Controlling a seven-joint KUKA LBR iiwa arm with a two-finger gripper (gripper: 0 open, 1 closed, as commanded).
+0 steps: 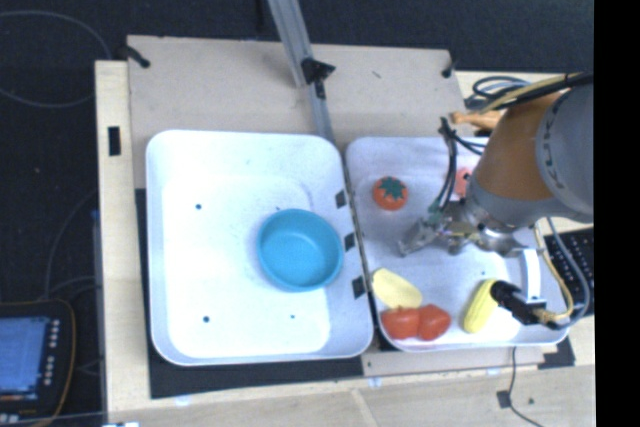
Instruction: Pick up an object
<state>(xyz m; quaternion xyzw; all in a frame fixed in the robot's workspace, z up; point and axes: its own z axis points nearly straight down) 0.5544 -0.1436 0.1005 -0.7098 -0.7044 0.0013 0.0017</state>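
2 bins: the left holds a blue bowl. The hand, fingers apart and empty, hovers in the right bin, tomato just behind, banana just ahead.

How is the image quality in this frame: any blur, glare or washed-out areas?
Camera view: soft overall, small details smeared; the two shallow white bins are bright and nearly washed out, with a bluish cast; the metal two-finger gripper is blurry; the round blue plastic bowl reads clearly.
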